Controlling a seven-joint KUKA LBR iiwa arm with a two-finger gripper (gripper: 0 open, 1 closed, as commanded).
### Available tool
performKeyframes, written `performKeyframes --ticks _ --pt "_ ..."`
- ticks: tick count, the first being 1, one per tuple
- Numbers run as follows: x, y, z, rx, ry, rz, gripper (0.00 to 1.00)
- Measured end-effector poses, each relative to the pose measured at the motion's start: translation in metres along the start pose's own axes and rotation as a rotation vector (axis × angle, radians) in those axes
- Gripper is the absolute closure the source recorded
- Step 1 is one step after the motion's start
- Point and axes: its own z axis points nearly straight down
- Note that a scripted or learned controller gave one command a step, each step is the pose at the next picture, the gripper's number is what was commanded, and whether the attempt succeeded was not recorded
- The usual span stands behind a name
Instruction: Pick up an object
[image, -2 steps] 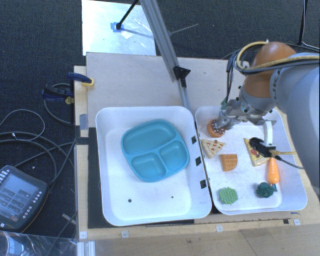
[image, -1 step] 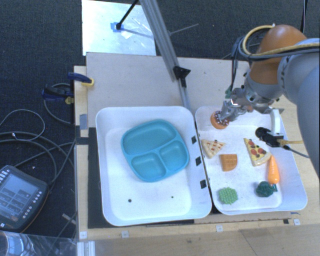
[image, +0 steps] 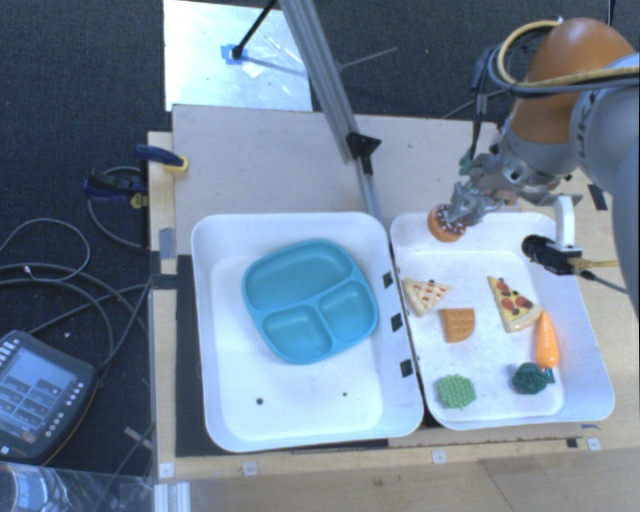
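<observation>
Two white bins sit side by side on the counter. At the right bin's far edge the jaws come down on a small donut; whether they pinch it I cannot tell. Pizza slices, carrot and broccoli lie nearer, well apart from the jaws, likely spread for single picks.

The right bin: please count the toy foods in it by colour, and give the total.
In the right bin:
Orange: 2, a carrot and an orange block
Green: 2, broccoli and a round green piece
Yellow wedges: 2, a pizza slice and a waffle-like slice
Brown: 1, a donut at the gripper
Total: 7
</observation>
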Motion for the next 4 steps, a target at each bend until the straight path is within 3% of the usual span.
performKeyframes --ticks 1,3,4 --pt "-0.002 0.006 -0.045 0.000 -0.001 0.000 1.00" --pt "0.107 0.008 -0.026 0.007 0.002 -0.002 1.00" --pt "0.167 -0.002 -0.027 0.007 0.003 -0.003 1.00"
